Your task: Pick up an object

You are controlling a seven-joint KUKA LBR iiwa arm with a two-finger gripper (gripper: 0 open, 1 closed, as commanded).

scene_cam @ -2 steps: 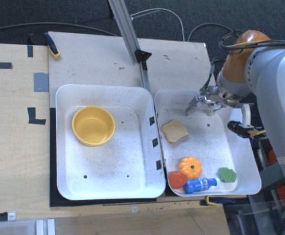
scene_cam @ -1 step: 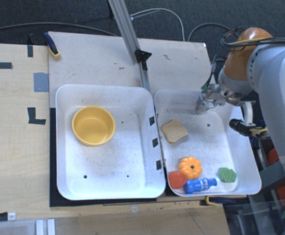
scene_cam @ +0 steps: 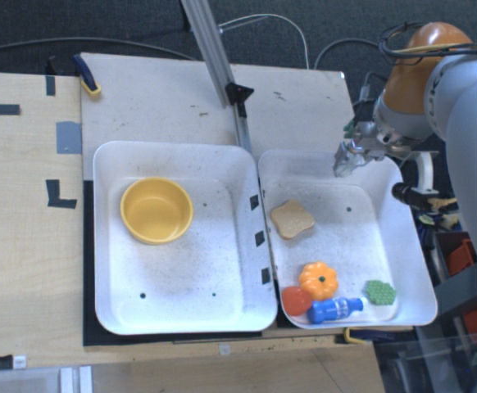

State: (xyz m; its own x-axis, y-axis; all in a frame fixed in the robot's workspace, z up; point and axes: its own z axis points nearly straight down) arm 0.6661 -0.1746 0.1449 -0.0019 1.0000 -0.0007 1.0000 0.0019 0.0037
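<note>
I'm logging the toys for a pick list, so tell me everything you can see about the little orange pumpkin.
The pumpkin is a small, glossy orange toy, plastic by its look, with rounded ribs and a dark green stem on top. It sits upright near the front of the right bin. A red toy presses against its lower left, and a blue bottle lies just in front, touching or nearly so.

No readable text in this view

No words, numbers or brand marks can be read on any surface. The blue bottle (scene_cam: 334,309) at the lower right carries a pale band (maybe a label, too small to read), and the dark tape pieces (scene_cam: 56,193) at the left form no letters.
</note>
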